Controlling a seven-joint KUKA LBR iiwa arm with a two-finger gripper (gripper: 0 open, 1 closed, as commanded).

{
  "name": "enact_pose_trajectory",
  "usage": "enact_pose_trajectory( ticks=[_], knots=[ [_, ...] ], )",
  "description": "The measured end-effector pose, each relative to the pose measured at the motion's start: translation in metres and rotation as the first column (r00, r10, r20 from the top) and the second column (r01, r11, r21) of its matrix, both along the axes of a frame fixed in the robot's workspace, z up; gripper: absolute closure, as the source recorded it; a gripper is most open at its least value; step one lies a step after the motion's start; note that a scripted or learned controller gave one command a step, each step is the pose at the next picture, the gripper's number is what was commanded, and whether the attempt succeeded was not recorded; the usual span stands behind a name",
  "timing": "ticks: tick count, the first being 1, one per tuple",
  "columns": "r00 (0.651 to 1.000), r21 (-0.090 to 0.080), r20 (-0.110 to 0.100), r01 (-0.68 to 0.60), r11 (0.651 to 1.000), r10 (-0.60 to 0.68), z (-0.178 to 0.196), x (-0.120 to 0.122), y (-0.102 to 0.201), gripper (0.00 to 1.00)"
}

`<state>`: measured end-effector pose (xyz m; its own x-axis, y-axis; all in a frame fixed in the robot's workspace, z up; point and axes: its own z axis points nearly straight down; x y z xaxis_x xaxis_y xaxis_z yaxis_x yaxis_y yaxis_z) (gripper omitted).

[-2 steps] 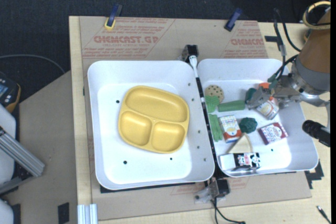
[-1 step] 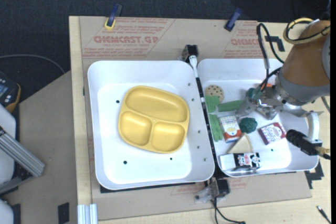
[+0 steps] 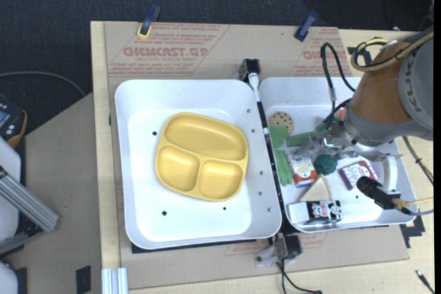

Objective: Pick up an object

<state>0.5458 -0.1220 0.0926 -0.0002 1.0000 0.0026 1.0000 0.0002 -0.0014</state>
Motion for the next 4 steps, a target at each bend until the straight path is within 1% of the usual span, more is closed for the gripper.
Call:
enact_pose_trajectory(
  ticks=[1, 2, 3, 4],
  knots=[
    [1.0, 0.002, 0.003, 0.0, 1.0, 0.0, -0.004, 0.002, 0.001, 0.0],
    [1.0, 0.001, 0.012, 0.0, 1.0, 0.0, 0.009, 0.005, 0.001, 1.0],
    [1.0, -0.006, 0.009, -0.001, 1.0, 0.001, 0.071, 0.011, -0.003, 1.0],
    [1.0, -0.005, 0.007, 0.0, 1.0, 0.0, 0.115, 0.006, -0.004, 1.0]
  ],
)
